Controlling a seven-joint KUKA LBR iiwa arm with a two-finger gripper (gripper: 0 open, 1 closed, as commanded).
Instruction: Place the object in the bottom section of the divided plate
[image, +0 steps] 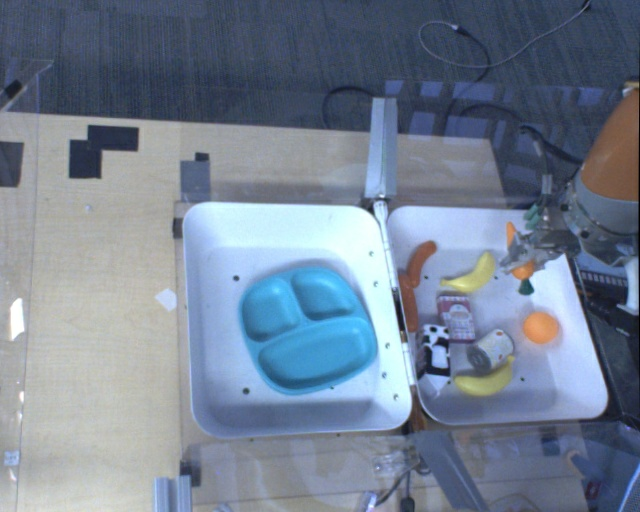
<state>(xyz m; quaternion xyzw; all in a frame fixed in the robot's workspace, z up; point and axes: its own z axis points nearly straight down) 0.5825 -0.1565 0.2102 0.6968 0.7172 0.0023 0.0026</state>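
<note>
Gripper (527, 262) hovering over the right bin (590, 385), carrot (519, 262) showing beneath it.
Whether it is pinching anything, I cannot tell; divided plate (307, 330) is lying well to its left.

Wooden bench (100, 300), two white bins (205, 400)

Blue divided plate (308, 330) lies in left bin (210, 300).

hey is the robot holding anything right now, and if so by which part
It cannot be told. The gripper sits over the right bin with something small and orange beside it, too blurred to confirm a hold.
</note>
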